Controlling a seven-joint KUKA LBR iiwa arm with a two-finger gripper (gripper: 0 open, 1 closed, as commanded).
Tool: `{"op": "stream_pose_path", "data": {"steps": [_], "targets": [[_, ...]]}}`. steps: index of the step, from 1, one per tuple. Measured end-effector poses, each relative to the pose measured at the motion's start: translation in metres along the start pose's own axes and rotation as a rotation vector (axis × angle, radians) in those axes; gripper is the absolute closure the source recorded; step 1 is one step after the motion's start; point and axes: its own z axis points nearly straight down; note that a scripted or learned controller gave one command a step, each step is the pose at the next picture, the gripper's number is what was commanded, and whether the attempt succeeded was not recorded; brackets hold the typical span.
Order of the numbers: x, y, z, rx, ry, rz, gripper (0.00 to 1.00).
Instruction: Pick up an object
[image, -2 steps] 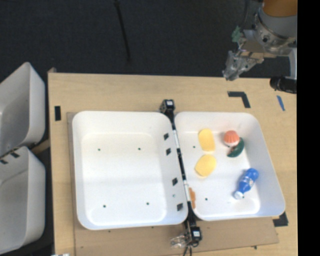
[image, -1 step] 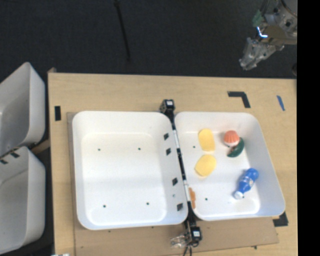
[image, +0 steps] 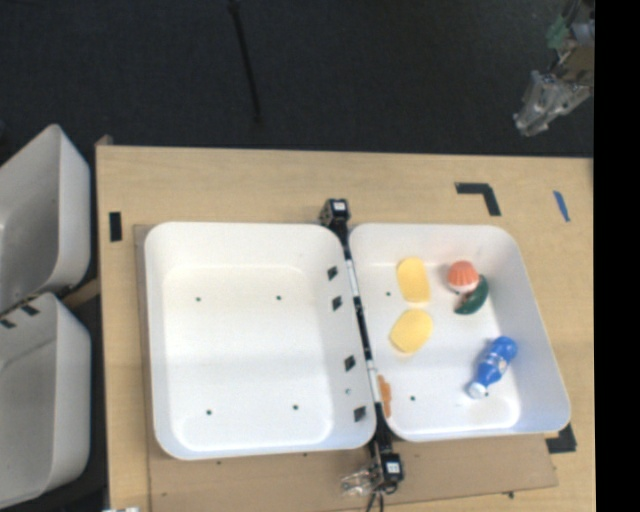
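The right bin (image: 530, 400) holds several small objects. Two yellow pieces lie near its left side, one (image: 413, 279) above the other (image: 411, 330). A red-orange round piece (image: 461, 275) sits beside a dark green curved piece (image: 473, 297). A blue and white bottle (image: 492, 365) lies tilted toward the bin's lower right. My gripper (image: 545, 100) hangs at the top right of the view, well beyond the bench's far edge and far from all the objects, with nothing visibly in it.
The left bin (image: 240, 340) adjoins the right one along a clipped divider (image: 355, 320). A small orange scrap (image: 385, 393) lies by that divider. White containers (image: 35, 300) stand off the bench's left edge. Black and blue tape marks (image: 480, 195) sit at the bench's far right.
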Motion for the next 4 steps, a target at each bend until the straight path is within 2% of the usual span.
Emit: {"op": "stream_pose_path", "data": {"steps": [1,2,3,4], "targets": [[-0.040,0.000,-0.021,0.000,0.000,-0.001,1.00],[0.015,-0.031,0.087,0.014,0.006,-0.006,1.00],[-0.018,-0.033,-0.087,-0.016,-0.005,-0.001,1.00],[-0.063,-0.050,-0.101,0.001,0.001,-0.001,1.00]]}}
